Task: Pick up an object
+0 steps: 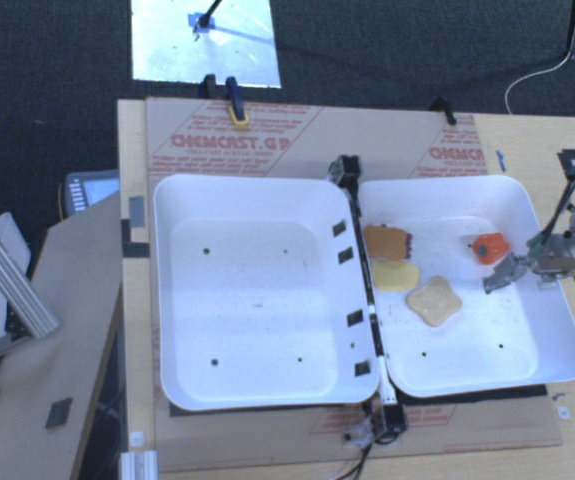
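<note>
Hovering by the right bin (557, 363) rim, end effector (502, 276) fingers' spread unreadable, beside orange object (489, 248).

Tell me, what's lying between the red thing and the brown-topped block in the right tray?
Nothing: in the camera view, just bare white bin floor separates the red object from the brown-topped block.

Dark carpet floor (47, 48), shiny metal sheet (205, 28) on it, wood bench (87, 268), alu rail (2, 273).

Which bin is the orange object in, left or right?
The right bin. The orange object lies on its floor near the far right side, beside the gripper.
</note>
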Robot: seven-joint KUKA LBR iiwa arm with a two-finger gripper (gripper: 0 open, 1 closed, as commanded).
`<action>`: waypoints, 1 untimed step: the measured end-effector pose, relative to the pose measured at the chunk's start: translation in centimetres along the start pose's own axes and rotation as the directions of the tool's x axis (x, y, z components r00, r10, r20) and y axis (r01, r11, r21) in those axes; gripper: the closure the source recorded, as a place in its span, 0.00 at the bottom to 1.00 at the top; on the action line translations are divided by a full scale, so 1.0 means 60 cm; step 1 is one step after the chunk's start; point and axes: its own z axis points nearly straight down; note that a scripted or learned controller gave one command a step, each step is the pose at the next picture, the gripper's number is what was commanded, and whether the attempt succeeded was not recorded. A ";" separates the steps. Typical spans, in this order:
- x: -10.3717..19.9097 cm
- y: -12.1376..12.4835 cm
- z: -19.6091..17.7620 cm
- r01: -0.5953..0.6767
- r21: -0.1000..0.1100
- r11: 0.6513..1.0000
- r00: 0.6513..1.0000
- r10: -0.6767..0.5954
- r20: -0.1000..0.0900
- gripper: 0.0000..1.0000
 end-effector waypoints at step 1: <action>0.124 -0.040 -0.132 0.009 -0.008 1.000 1.000 -0.009 -0.002 0.00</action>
